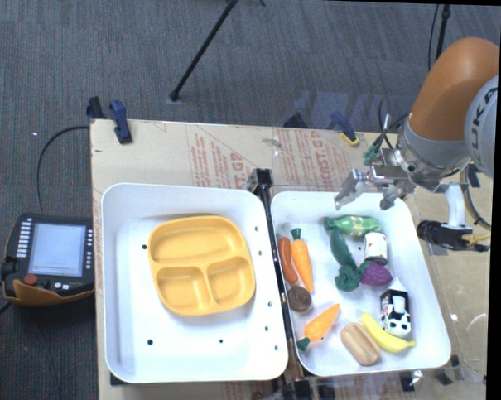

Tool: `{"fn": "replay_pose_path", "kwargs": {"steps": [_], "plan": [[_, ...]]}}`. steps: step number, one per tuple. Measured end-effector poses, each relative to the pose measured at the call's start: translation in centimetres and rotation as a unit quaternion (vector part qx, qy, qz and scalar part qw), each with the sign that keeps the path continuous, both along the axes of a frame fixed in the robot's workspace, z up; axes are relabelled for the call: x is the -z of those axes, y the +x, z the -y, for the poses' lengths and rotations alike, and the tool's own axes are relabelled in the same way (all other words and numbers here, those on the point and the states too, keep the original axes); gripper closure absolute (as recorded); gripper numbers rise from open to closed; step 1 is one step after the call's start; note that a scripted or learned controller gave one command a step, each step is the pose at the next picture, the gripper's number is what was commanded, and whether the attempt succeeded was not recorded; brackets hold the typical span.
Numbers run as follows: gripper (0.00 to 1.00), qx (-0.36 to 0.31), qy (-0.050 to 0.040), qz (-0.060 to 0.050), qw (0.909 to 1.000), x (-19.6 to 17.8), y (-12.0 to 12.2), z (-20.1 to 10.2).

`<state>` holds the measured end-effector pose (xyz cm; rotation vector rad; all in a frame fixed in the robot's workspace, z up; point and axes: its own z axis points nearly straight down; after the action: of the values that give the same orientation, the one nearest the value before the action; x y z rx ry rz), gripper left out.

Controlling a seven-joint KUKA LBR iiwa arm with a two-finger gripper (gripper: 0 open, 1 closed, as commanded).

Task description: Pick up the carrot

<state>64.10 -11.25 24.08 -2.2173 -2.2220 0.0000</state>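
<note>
Two toy carrots lie in the right bin (425, 273). One carrot (302, 262) lies along the bin's left wall with its green top pointing to the far side. A smaller carrot (322, 322) lies slanted near the front, its green top toward the bin's front left. My gripper (368, 197) hangs above the bin's far edge, open, with nothing between its fingers. It is well behind and to the right of both carrots.
The right bin also holds a reddish sausage (287, 260), a brown piece (299, 299), a green bottle (354, 224), a dark green vegetable (344, 259), a purple piece (376, 274), a milk carton (396, 312), a banana (386, 335) and a bun (359, 344). A yellow divided plate (202, 263) sits in the left bin.
</note>
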Motion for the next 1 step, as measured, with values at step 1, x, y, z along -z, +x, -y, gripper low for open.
{"fn": "replay_pose_path", "kwargs": {"steps": [1], "plan": [[0.0,-0.191,0.0013,-0.004,0.9815,14.87,-4.64,-2.41]]}}
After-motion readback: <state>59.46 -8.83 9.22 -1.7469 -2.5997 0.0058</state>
